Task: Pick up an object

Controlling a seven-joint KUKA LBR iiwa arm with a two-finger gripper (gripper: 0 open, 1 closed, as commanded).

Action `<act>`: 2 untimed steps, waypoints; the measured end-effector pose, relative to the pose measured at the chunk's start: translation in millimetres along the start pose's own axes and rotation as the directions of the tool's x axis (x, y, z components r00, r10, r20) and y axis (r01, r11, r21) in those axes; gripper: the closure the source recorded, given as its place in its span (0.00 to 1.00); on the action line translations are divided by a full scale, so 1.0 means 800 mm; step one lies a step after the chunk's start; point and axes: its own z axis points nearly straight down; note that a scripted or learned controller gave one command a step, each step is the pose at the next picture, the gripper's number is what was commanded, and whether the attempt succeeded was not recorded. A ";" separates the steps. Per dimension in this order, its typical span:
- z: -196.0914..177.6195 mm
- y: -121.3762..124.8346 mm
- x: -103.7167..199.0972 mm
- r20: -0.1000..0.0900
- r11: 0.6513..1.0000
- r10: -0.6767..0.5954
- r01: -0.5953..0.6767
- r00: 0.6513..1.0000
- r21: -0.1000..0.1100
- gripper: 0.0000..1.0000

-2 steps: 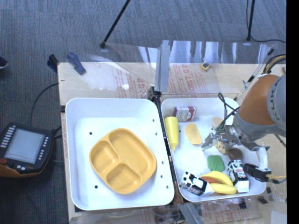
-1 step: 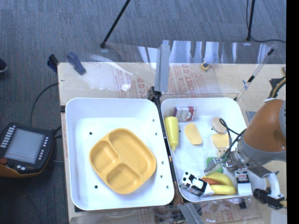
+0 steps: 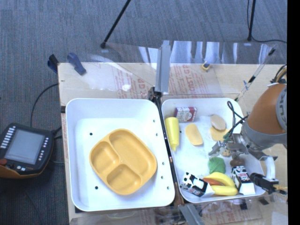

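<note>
the left bin has open floor around its rim, but a yellow divided plate takes up its middle. the right bin is crowded: mustard bottle along the left wall, red can at the back, bananas and cartons across the front. a little bare floor shows mid-bin, below the yellow slice.

The arm is cut off by the frame's right side. Beside the banana, the gripper is too small and cluttered to read; it overlaps a tan piece.
</note>
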 end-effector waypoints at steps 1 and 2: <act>-0.001 0.101 0.023 0.001 1.000 0.017 -0.017 1.000 0.000 0.00; -0.011 0.101 0.025 0.002 1.000 0.011 -0.011 1.000 0.004 1.00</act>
